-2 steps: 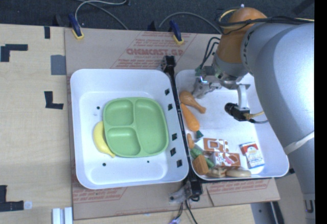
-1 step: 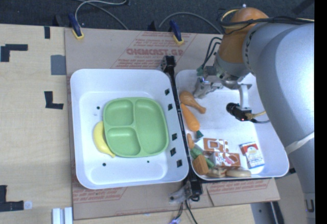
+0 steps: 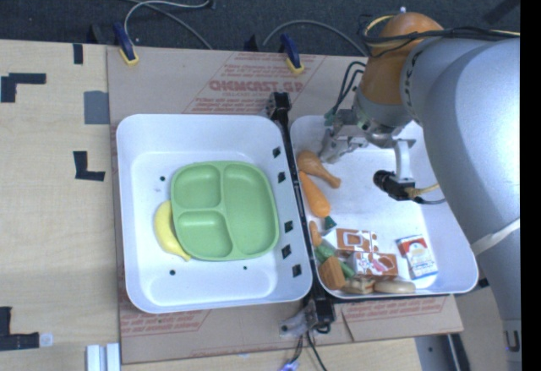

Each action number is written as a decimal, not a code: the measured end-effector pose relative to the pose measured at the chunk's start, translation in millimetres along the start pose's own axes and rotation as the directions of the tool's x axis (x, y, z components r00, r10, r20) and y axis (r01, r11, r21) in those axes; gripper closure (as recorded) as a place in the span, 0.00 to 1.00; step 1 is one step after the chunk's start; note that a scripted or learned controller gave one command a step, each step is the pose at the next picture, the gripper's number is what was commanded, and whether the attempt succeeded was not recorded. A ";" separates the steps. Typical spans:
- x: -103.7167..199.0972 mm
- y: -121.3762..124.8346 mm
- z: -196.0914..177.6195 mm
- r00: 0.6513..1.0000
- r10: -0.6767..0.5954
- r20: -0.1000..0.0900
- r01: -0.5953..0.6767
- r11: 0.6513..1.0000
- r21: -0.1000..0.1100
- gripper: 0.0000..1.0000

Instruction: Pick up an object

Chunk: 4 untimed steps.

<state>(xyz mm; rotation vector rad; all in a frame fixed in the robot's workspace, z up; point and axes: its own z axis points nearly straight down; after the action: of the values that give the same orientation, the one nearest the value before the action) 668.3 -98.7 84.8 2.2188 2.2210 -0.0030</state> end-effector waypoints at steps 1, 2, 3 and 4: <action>-0.9 0.1 0.0 1.000 -0.001 0.000 0.001 1.000 0.000 0.00; 3.0 -0.1 0.0 1.000 0.000 0.000 0.000 1.000 0.001 0.00; 2.3 -13.4 -0.3 1.000 0.000 0.000 0.000 1.000 0.000 0.00; -9.9 -90.2 -1.9 1.000 0.001 -0.002 -0.001 1.000 -0.002 0.00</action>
<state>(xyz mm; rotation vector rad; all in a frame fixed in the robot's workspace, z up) 578.0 -108.7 86.7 2.2198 2.2204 0.0010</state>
